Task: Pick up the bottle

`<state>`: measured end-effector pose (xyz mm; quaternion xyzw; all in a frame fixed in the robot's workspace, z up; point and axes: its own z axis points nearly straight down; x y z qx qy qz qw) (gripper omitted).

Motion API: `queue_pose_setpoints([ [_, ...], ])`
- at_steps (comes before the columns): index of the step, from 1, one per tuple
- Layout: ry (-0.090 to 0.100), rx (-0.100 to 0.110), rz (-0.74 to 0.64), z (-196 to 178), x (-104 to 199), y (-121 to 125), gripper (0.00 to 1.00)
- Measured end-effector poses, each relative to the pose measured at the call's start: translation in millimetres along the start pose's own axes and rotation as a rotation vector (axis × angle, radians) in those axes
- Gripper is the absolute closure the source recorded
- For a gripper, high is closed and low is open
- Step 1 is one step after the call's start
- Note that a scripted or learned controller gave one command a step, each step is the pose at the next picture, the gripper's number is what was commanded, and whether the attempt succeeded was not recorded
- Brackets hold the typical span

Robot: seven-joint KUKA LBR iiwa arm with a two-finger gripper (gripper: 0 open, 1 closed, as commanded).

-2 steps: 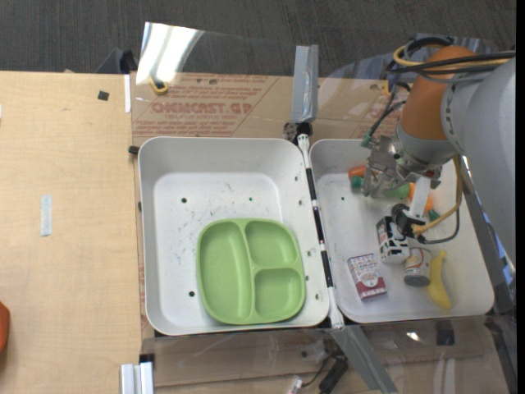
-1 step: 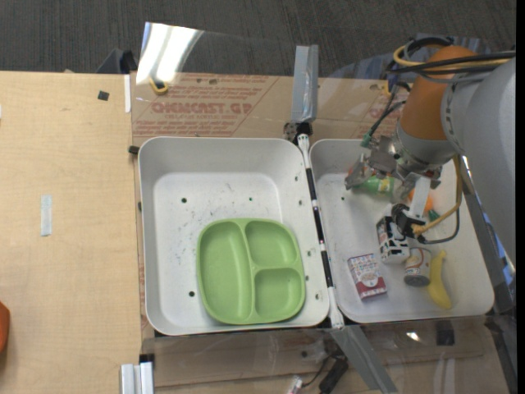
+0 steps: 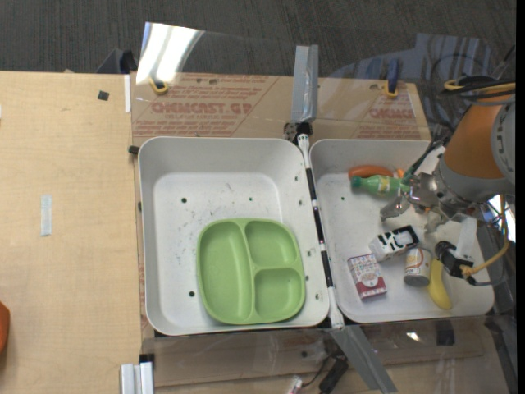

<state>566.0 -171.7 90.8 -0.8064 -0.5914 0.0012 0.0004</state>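
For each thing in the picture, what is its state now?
bottle: lying on its side in the right bin, not held
gripper: low over the right bin, close to the bottle
green tray: flat in the left bin
small red box: lying flat
can: lying on its side
banana: lying flat

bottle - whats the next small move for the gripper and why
Probably shift the gripper toward the bin's far side and lower over the bottle. The bottle lies on its side near the right bin's far wall, and the gripper sits just beside it.
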Motion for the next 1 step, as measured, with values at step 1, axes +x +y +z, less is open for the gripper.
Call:
queue_pose_setpoints([
  [1,0.001,0.001,-0.105,-0.2,52.9,-68.7,0.00],
])
